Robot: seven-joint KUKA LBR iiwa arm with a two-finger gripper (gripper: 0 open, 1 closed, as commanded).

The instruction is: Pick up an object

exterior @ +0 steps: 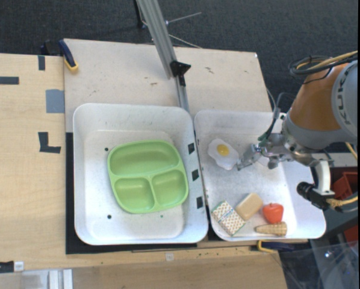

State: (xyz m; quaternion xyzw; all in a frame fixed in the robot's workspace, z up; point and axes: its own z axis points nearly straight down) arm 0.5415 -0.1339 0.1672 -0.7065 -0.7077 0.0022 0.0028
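The right bin (234, 120) holds several toy foods. A fried egg (222, 152), white with a yellow yolk, lies near its left wall. At the front lie a checkered cracker (228, 218), a tan bread piece (249, 205), a red tomato (274, 212) and a waffle cone (271, 229). My gripper (251, 157) hangs low over the middle of the right bin, just right of the egg and apart from it. I see nothing held in it.
The left bin (90, 161) holds a green divided plate (147, 176). A metal pole (162, 35) slants down to the gap between the bins. The arm's orange band (315, 104) and cables stand over the right bin's right side.
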